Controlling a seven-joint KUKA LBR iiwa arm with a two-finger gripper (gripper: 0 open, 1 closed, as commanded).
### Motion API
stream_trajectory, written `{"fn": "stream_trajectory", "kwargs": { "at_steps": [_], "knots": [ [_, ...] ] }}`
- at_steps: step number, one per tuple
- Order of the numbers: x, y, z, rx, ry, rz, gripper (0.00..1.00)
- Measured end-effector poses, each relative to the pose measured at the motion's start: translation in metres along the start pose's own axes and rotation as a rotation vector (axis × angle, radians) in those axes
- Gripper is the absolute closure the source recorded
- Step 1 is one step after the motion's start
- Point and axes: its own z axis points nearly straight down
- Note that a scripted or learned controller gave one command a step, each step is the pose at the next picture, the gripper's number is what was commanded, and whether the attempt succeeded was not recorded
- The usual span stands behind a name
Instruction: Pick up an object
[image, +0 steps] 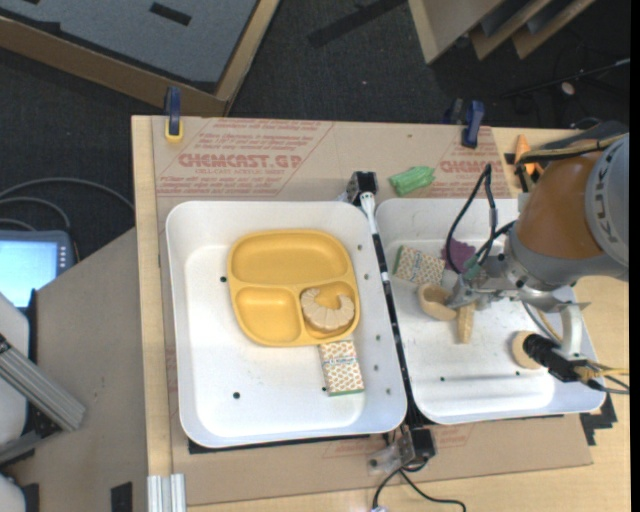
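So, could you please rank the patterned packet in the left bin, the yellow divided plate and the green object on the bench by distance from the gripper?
From the gripper:
1. Patterned packet, left bin, below the plate.
2. Green object, on the bench above the bins; close to the packet's distance, so this ranking is loose.
3. Yellow divided plate, mid left bin.

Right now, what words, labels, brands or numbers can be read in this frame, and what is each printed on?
"CHEMCAST G P": red print on the brown protective sheet over the bench board, left of centre.
Same red print at the sheet's right: only "CHEM" legible.
Smaller red lines around both: too blurred to read.
Patterned cardboard packet in the left white bin: too small to read.
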Motion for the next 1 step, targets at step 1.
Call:
{"fn": "stream_trajectory", "kwargs": {
  "at_steps": [1],
  "knots": [
    [0.0759, -0.0223, -0.0917, 0.002, 0.004, -0.01, 1.0]
  ]
}}
